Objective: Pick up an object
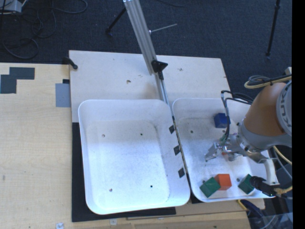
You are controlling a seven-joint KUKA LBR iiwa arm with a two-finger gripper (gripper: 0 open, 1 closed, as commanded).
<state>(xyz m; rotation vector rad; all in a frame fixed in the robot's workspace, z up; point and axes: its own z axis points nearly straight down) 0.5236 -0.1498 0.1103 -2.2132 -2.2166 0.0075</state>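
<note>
The gripper (215,152) hangs low in the right white bin (190,109), spread wide, holding nothing. Next it must reach the small orange block (223,181).

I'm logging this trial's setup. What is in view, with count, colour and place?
bins: 2, white, side by side on the bench.
blue block: 1, blue, upper part of the right bin.
orange block: 1, orange, near edge of the right bin.
green blocks: 2, green, one touching the orange block's left, one at the right bin's near right corner.
metal rail: 1, silver, slanting from the top down to the gap between the bins.
bench: 1, pale wood, under the bins.
arm: 1, grey and orange, reaching in from the right.
gripper: 1, metal, over the right bin's middle, nothing seen in it.
</note>
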